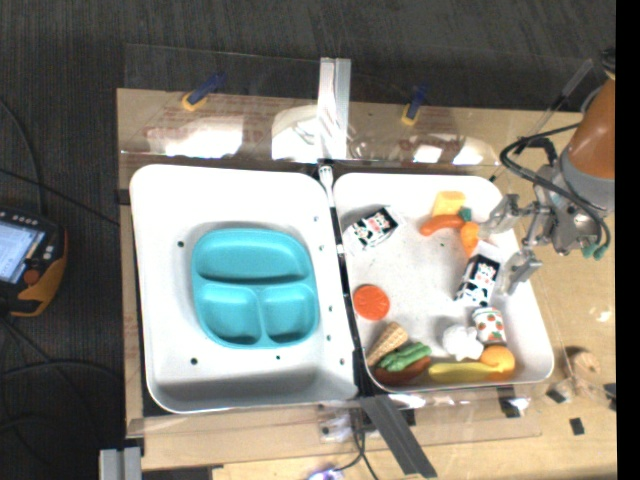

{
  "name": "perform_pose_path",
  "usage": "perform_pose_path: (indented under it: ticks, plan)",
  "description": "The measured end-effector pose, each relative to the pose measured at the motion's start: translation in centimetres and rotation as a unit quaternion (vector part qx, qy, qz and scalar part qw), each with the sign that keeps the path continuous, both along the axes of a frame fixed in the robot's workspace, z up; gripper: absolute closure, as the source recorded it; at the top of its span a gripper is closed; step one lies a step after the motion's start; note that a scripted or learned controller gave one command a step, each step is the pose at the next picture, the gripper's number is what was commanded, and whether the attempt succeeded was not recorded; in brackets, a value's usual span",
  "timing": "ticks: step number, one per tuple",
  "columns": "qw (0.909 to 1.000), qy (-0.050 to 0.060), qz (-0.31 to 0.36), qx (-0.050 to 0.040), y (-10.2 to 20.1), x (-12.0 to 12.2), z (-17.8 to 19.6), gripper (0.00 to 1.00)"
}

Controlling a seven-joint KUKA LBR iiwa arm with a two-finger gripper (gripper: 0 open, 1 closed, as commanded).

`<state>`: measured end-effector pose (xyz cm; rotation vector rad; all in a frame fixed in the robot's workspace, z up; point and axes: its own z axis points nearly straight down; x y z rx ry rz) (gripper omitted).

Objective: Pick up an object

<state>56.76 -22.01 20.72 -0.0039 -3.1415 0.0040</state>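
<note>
Two white bins side by side on the bench; everything placed rel. to the right bin (345, 268). Along its near wall, 1 clump of toy food: 1 ice-cream cone (386, 342) at the near-left corner, 1 green-and-dark piece (405, 359) touching it, 1 banana (462, 371) lying along the wall, 1 orange ball (497, 359) on the banana's right end, 1 small white lump (461, 342) just above the banana, 1 spotted cup (488, 323) beside the lump. Further in, 1 orange disc (371, 301) close to the bin's left wall, apart from the clump. 2 cow-print cartons: 1 carton (478, 279) toward the right wall at mid-depth, standing tilted; the other carton (370, 227) in the far-left part, well apart from the 1st. Far part, right of centre: 1 yellow block (448, 204), w/ 1 carrot (444, 223) touching it and 1 more orange piece (469, 236) just beside the carrot. Gripper (515, 236) sits over the bin's right wall, fingers spread wide, nothing between them; near finger (519, 268) just beside the right-hand carton, can't tell if touching. Arm's orange band (602, 128) is beyond the bin's far-right corner. Left of the right bin: the 2nd bin (160, 268), holding 1 blue tray (251, 285) w/ 3 compartments. Past both bins' far walls, 2 clamps (203, 91) on the clear sheet. Far left of the bench, 1 pendant (27, 258) on the floor.
</note>
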Motion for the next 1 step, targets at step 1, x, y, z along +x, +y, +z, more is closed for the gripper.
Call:
perform_pose_path:
  ticks: [1]
  plan:
    - [0.9987, -0.001, -0.052, -0.0002, -0.29, 1.9, -11.41, 0.0]
